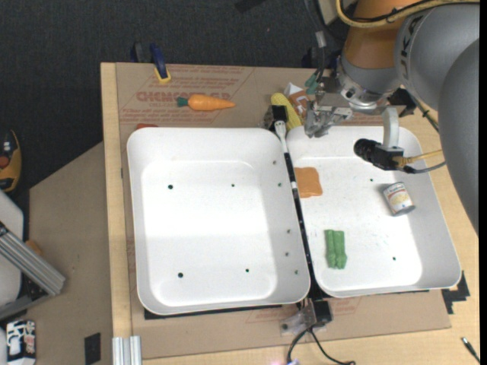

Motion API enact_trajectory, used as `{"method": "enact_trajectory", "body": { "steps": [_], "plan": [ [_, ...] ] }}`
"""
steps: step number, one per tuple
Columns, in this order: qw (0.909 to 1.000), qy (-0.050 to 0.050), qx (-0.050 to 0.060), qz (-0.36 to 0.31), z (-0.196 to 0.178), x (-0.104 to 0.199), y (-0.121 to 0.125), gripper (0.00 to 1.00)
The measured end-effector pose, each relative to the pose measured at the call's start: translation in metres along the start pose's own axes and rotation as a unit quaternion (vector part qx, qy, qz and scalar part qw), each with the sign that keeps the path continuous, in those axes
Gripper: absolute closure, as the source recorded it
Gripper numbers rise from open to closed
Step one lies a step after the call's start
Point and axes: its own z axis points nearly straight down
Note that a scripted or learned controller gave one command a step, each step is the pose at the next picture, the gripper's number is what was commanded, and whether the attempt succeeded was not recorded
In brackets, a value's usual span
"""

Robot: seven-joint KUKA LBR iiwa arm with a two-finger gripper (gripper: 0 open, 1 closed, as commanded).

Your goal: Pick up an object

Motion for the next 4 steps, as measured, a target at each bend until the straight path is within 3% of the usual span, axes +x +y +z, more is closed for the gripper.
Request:
{"method": "enact_trajectory", "body": {
  "steps": [1,2,3,4],
  "plan": [
    [1.0,-0.001,-0.007,0.0,-0.073,0.094,0.002,1.0],
    [1.0,0.0,-0.006,0.0,-0.125,0.198,0.001,1.0],
    [0.9999,0.001,-0.011,0.002,-0.267,0.254,0.001,1.0],
    [1.0,-0.001,-0.008,0.004,-0.336,0.251,-0.052,1.0]
  ]
}}
